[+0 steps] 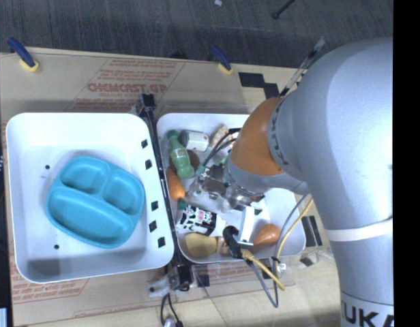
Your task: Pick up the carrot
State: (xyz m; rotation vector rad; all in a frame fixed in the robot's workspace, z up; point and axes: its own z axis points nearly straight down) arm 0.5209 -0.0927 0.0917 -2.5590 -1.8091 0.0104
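Cardboard-covered bench (128,80), dark carpet beyond it; two white bins sit side by side on top. Landmark: the right bin (170,124).

Left of it, the left bin (19,203) holds a blue divided tray (95,200).

Inside the right bin, clutter packed tight. Carrot (175,184) lies against the bin's left wall, about halfway down its length, orange, long axis roughly along the wall. Green bottle (179,157) just above it, toward the bin's far end, seemingly touching or overlapping the carrot's upper end. Black-and-white patterned piece (197,219) just below the carrot. Tan rounded item (200,244) at the near-left corner; brownish-orange rounded item (266,235) toward the near-right.

Arm (333,155) fills the bin's right half, orange band over the bin's middle. Gripper (211,181) is low in the bin, just right of the carrot. Whether the jaws are apart or together: cannot tell, the wrist hides them. Carrot is not seen between them.

Judgement, step in hand: approach, grasp not yet made. To do it well:
- shift toward the bin's left wall so the jaws straddle the carrot across its narrow width;
- the wall leaves little room for the outer finger, so a mid-length grasp clear of the bottle looks safest;
- descend straight, close, lift slowly; the bottle may be dragged along.
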